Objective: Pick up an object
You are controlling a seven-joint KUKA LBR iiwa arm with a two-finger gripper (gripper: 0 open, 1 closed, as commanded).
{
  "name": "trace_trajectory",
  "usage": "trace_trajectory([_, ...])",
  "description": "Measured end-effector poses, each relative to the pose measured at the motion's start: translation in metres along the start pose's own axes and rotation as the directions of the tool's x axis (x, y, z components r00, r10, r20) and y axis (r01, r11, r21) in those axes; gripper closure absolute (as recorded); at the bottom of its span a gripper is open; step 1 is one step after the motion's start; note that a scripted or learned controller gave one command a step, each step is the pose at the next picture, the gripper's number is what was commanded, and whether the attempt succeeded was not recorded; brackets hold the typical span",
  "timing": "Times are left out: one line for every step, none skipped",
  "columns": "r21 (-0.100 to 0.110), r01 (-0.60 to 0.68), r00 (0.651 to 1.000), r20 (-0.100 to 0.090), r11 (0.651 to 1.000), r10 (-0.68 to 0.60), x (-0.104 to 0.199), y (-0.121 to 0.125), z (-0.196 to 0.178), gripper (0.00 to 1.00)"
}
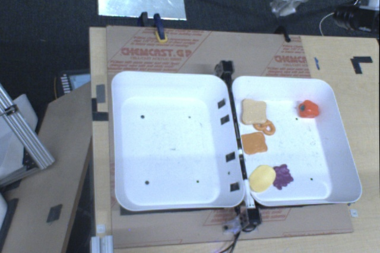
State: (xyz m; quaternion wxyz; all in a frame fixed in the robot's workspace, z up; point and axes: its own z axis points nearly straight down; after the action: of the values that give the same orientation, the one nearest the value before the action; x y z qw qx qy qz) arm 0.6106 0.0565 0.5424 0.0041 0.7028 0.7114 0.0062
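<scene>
While the grey two-finger gripper (289, 1) hangs high beyond the far edge of the bench, well apart from both bins, we judge the task barely begun: nothing has been lifted. It is blurred, so we cannot tell whether it is released or clenched, and we see no object at its tip.

Every candidate lies in the right-hand shallow white plastic bin (339, 127), all of it well below the gripper in the view. Closest to it is the small red-orange toy fruit with a green top (307, 108), lying almost straight beneath it and slightly to the side the arm comes from. Off to the other side of the gripper sit the pale beige toy bread slice (254, 110), the small orange pretzel-shaped ring (266, 127) touching the slice's lower corner, and the orange-brown flat square piece (254, 143). Farthest from the gripper are the round yellow toy fruit (262, 178) and the purple toy grape cluster (283, 176), side by side and touching.

What remains, in our judgement, is everything: choosing one piece, travelling over the bin, descending, closing and lifting. The left-hand white bin (127, 127) is farther off again.
</scene>
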Motion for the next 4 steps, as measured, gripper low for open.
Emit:
trace_trajectory([0.013, -0.003, 1.0, 0.001, 1.0, 0.003, 0.077, -0.021, 0.007, 1.0])
trace_trajectory([0.013, -0.001, 1.0, 0.0, 1.0, 0.001, 0.176, -0.045, 0.007, 1.0])
trace_trajectory([0.017, -0.012, 1.0, 0.004, 1.0, 0.012, 0.121, -0.097, 0.007, 1.0])
trace_trajectory([0.011, -0.005, 1.0, 0.001, 1.0, 0.005, 0.181, -0.064, 0.007, 1.0])
